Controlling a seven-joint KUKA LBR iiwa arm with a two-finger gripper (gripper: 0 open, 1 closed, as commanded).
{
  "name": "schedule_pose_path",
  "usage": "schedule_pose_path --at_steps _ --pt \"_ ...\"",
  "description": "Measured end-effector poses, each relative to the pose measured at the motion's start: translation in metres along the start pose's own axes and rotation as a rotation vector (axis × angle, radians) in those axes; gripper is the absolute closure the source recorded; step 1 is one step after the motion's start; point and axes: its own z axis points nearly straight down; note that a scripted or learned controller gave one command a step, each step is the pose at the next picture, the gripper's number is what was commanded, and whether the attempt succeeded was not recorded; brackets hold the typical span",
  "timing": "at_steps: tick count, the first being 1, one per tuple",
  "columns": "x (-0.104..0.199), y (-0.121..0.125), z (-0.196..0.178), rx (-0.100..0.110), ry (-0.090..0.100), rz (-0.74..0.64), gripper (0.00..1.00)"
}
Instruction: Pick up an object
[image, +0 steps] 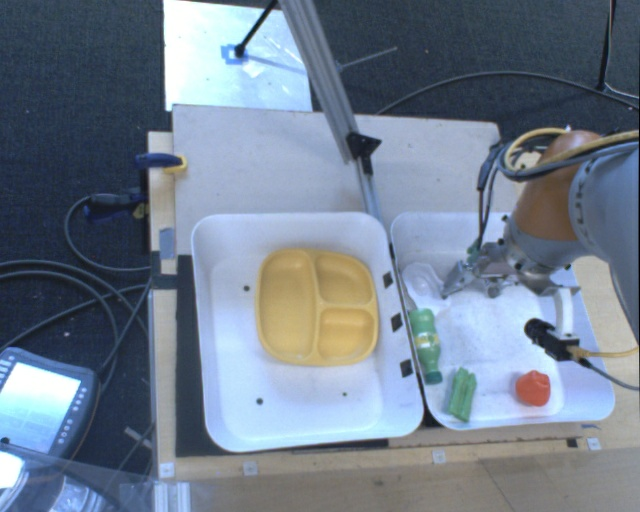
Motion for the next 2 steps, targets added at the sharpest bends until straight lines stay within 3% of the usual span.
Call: schedule_pose_path --at_steps 1,2 --pt "0.0 0.001 -0.013 -0.005 0.0 0.0 1.0" --pt "0.008 0.001 -0.074 -0.009 0.0 -0.007 1.0"
